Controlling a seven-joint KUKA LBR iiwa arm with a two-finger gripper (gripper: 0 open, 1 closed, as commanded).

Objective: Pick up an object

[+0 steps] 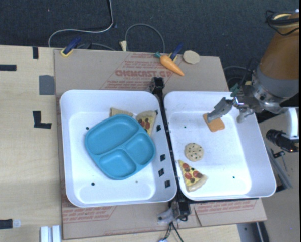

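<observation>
Seen from above at a slant, two shallow white bins sit side by side on a sheet of cardboard over a wooden bench. The left bin (69, 135) holds a blue divided plate (120, 146), with a toy pizza slice (146, 120) and a tan piece partly tucked behind the plate's far edge. The right bin (251, 150) holds a small orange block (216, 124) near its far side, a round cookie (193, 152) toward the middle, and a second pizza slice (191, 175) near the front left corner. Outside the bins, on the cardboard beyond them, lie a toy carrot (171, 65) and a pale round disc (191, 57). The grey arm with its orange band reaches in from the right, and its gripper (222, 108) hangs over the far part of the right bin. The orange block lies just beside and below the one grey finger that can be made out, at or touching its tip; whether the block sits between two fingers cannot be told, nor whether the jaws are released or clenched. The step in hand looks like closing on the orange block. To do it well, the gripper should be centred so the block lies squarely between both fingers, low enough to catch its sides, then squeeze before lifting straight up, clear of the bin's far wall.
</observation>
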